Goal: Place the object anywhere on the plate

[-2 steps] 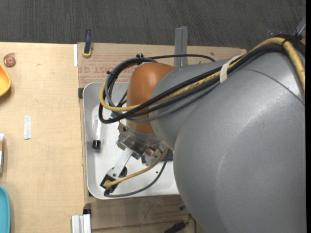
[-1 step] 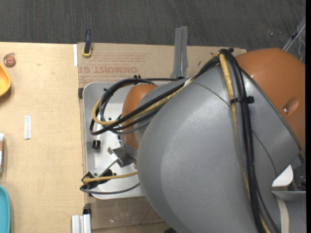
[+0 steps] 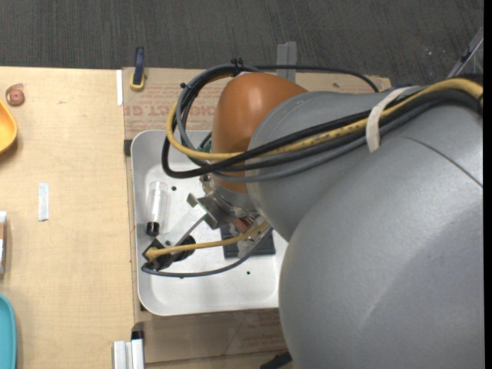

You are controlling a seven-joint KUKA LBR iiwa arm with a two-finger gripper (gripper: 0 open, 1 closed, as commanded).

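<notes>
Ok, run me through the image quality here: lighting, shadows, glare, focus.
Camera view: lighting is even and soft, no harsh glare on the white bin; the arm looms close to the lens and looks slightly soft, blocking much of the bin; faint shadows lie under the cables and the clear tube; the wooden bench is sharp.

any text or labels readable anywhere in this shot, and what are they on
Red printed lettering on the cardboard sheet behind the white bin: it appears upside down and too blurred to read with any certainty.
Small white label strip on the wooden bench: too small to read.
The clear tube with a black cap in the bin: no legible marking.
The grey arm and its orange band: no text seen.
</notes>
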